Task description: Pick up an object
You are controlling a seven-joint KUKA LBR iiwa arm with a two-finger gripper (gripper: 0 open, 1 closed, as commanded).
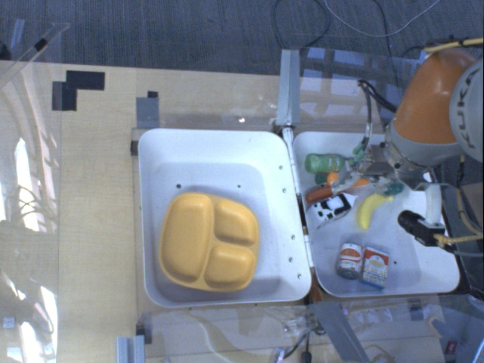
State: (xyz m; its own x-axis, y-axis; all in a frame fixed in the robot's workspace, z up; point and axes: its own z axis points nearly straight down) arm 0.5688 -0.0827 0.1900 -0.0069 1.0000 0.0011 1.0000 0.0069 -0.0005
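White bins, can, label unreadable

The arm is reaching in from the right, its orange band bulging large at the upper right of the view with grey casing beside it at the edge. Below the band the wrist is narrowing into grey and white fittings, with cables running along it. The gripper is pointing down and to the left, hanging low at the far side of the right-hand bin. Its fingers are lost among the dark fittings, so their state is not readable.
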